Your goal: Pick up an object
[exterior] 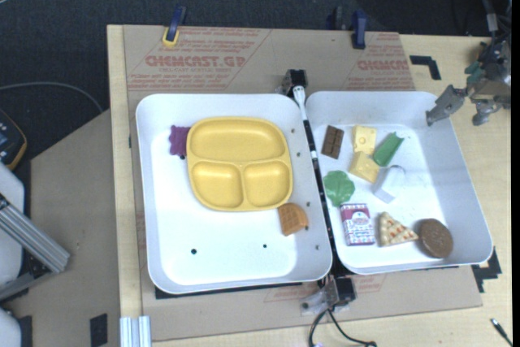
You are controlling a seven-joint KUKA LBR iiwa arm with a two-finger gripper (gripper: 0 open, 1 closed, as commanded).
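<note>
The right bin [455,175] holds several small toy foods: a brown chocolate bar [332,141], two yellow cheese blocks [365,139], a green stick [388,149], a green leafy piece [339,187], a red packet [357,224], a pizza slice [395,231] and a round brown cookie [435,238]. My gripper [456,117] hangs over the bin's far right corner, well apart from the foods. It is open, and nothing lies between its fingers.
In the left bin [162,240] lie a yellow divided plate [240,162], a purple piece [178,140] at its left edge and a brown bread chunk [292,218] at its lower right. A whitish piece [390,179] lies mid right bin.
</note>
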